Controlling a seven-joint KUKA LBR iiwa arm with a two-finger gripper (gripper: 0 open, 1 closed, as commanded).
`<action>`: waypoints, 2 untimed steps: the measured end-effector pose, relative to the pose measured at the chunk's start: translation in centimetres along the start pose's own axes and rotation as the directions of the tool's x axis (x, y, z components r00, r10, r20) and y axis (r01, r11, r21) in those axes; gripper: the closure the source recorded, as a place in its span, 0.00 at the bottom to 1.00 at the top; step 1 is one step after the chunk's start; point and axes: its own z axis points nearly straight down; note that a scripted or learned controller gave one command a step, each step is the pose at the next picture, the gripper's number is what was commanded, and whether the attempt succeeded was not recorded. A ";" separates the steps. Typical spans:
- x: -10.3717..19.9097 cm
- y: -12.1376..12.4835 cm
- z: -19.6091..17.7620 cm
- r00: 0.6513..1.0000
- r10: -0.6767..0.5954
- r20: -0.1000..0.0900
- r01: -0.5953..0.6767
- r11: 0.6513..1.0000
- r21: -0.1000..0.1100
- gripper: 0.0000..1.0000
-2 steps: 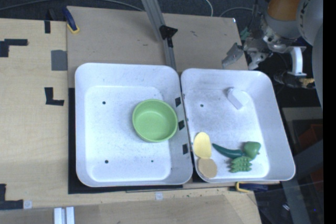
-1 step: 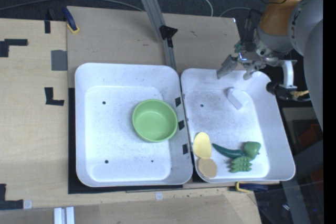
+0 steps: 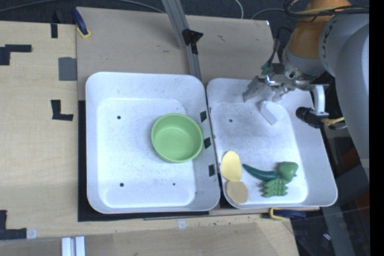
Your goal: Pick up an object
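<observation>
Nothing picked yet, as far as the view shows. Likeliest targets are the toys clustered in the near corner of the right bin [image 3: 312, 147], well below the gripper [image 3: 262, 98] and slightly to its right in view.

Green chili-like toy [image 3: 271, 172]: long axis runs roughly across the view, thin tip pointing left toward the left bin [image 3: 96, 129], fat lobed end to the right. Just below it, touching or nearly, a spiky green toy [image 3: 275, 189], long axis also roughly left-right. Left of the chili, a yellow lemon-shaped toy [image 3: 231, 165] w/ long axis up-down, and a tan round piece [image 3: 237, 191] right beneath it, the two touching.

Gripper hangs over the far end of the right bin; fingers look spread apart, nothing between them, so released. Whether it's near the bin floor I can't tell.

Green bowl [image 3: 176, 137] sits upright in the left bin, well left of the gripper.

Left to do, judging from this: descend on a toy, close, lift.
</observation>
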 end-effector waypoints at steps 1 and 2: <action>0.1 0.0 -1.2 1.000 -0.001 -0.001 0.001 1.000 0.002 1.00; -0.4 0.4 -7.4 1.000 0.000 -0.001 0.000 1.000 -0.005 1.00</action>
